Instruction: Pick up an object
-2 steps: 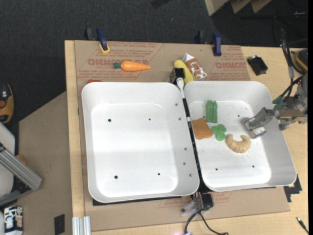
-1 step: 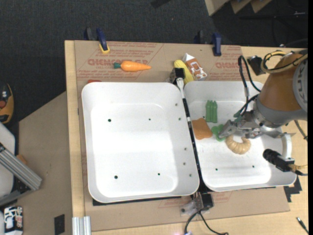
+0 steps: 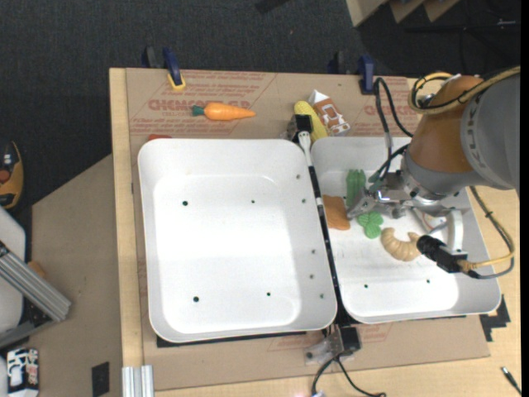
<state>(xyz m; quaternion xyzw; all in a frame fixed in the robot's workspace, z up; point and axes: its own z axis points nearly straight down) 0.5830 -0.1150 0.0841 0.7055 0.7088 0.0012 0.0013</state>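
Two white bins (image 3: 157, 222); right one holds one croissant (image 3: 400, 245), green pieces, an orange piece; gripper (image 3: 376, 201) fingers' state unclear

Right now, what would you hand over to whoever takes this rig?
Claw: low over the right bin, fingers too hidden to judge.
Right bin: green toy and orange piece by its left wall, green blob beside them, tan croissant at centre.
Outside the bins: carrot on the board behind the left bin.
Done: no lift seen. Left: grasp one object and raise it.
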